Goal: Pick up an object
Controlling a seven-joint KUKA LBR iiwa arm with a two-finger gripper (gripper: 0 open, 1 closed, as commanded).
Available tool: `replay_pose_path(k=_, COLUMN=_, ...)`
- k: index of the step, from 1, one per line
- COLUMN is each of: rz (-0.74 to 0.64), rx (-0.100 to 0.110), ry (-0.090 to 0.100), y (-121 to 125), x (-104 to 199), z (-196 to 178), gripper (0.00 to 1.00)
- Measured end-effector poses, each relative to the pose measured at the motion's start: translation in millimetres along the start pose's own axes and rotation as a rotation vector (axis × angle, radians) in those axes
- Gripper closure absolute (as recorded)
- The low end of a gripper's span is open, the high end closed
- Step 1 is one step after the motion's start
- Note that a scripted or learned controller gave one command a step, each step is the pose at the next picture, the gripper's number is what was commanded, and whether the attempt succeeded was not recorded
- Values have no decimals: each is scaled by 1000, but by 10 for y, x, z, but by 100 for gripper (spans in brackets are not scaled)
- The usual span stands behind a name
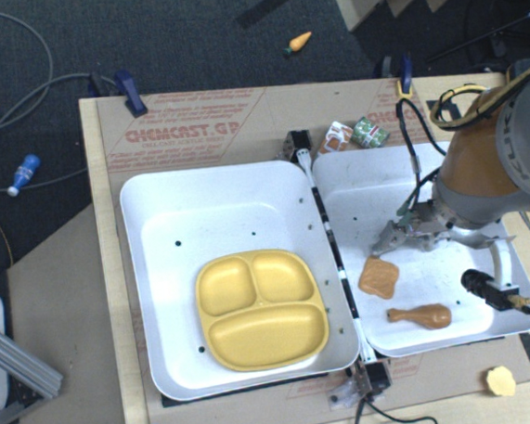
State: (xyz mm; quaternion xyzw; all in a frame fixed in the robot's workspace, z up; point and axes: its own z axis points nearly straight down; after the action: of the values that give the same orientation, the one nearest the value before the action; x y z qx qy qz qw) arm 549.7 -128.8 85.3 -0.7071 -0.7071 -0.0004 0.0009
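white right bin, open far corner

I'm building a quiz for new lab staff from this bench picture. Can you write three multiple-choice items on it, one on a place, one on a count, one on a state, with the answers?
1. Where does the yellow divided tray lie?
A. In the left bin
B. In the right bin
C. On the floor

2. How many compartments does the tray have?
A. Two
B. Three
C. Five

3. How does the brown drumstick-shaped toy stand to the gripper?
A. Held between its fingers
B. Lying free on the bin floor, apart from it
C. Lifted above the bench

Answers:
1. A: the tray sits on the floor of the left bin.
2. B: two small sections at the far side, one wide one at the near side.
3. B: the toy lies near the front edge of the right bin, with the gripper farther back, above the flat tan piece.
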Motion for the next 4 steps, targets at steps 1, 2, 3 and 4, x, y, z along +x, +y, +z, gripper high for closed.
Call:
replay_pose_path(k=1, rz=-1, rx=1, ry=0, y=-349, x=342, z=7, gripper=0)
replay_pose_path(k=2, rz=3, rx=-6, ry=-7, y=217, x=-300, z=-1, gripper=0)
replay_pose_path(k=3, rz=-5, rx=5, ry=3, y=-283, x=403, z=15, gripper=0)
replay_pose_path(k=4, rz=2, rx=5, ry=0, y=-729, x=347, z=15, gripper=0)
